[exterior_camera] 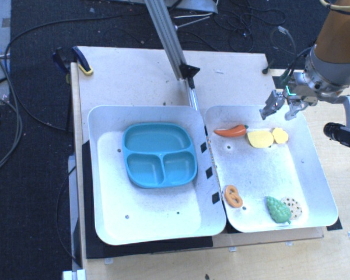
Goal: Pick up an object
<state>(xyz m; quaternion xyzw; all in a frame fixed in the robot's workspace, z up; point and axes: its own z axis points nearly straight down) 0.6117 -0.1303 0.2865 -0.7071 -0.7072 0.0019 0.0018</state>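
Grey arm's open claw (282, 109) hovers above right bin (315, 174).

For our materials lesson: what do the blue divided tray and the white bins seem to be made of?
Blue divided tray: probably moulded plastic with a smooth, slightly glossy finish, given its uniform colour and rounded compartment edges. White bins: likely thin formed plastic with a matte finish, given their soft, curved rims; painted metal can't be ruled out.

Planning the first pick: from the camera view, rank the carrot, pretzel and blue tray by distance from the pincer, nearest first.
1. Carrot: top of the right bin, just below-left of the pincer.
2. Pretzel: lower left of the right bin.
3. Blue tray: in the left bin, farthest.
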